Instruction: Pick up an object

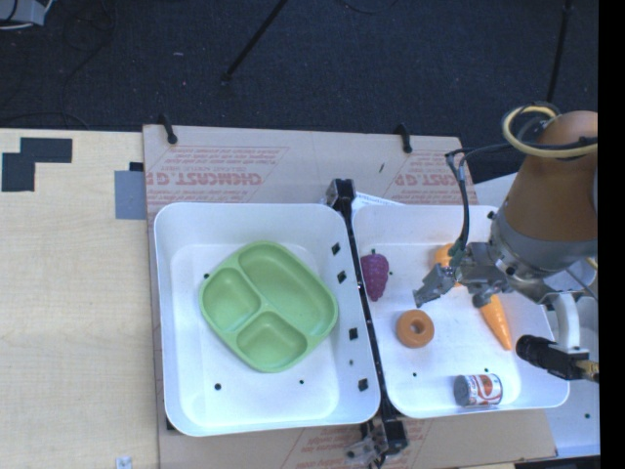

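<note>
The gripper (437,286) hangs low over the right bin (547,399), just above and to the right of the orange ring (415,328). Its two fingers look spread apart with nothing between them, though they are dark and small, so I can't be sure how wide.

The ring looks like a light toy doughnut. It is probably smooth and firm, and it lies flat. I think the best hold is across its rim, or with one finger down the hole.

Close by are a purple fruit (374,273) against the middle wall, an orange carrot (495,320) partly under the arm, and a small can (478,389) on its side that could roll.

The bin floor is smooth, white and likely slippery. The left bin (181,399) holds a green tray (268,305). There is fair room around the ring.
</note>
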`<state>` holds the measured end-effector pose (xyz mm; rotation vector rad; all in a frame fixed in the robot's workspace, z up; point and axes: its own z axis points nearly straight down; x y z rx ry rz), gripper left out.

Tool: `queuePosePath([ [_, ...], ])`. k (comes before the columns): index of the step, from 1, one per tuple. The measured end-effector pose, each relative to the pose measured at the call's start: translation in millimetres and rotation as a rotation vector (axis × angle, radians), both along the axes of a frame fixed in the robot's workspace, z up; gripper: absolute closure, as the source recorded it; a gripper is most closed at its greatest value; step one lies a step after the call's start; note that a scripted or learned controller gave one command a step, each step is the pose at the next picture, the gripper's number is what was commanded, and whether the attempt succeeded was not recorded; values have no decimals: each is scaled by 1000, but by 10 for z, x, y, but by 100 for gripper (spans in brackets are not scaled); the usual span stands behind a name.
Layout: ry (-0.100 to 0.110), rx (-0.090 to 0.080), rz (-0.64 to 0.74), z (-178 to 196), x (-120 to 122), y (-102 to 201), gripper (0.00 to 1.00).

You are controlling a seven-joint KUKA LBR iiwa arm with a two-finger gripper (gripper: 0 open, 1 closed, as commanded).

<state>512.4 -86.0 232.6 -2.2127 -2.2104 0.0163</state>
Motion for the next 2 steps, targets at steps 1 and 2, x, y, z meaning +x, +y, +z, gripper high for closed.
queuePosePath([
  [1, -12, -1, 2, 64, 23, -3, 0],
  [2, -9, -1, 1, -425, 81, -55, 0],
])
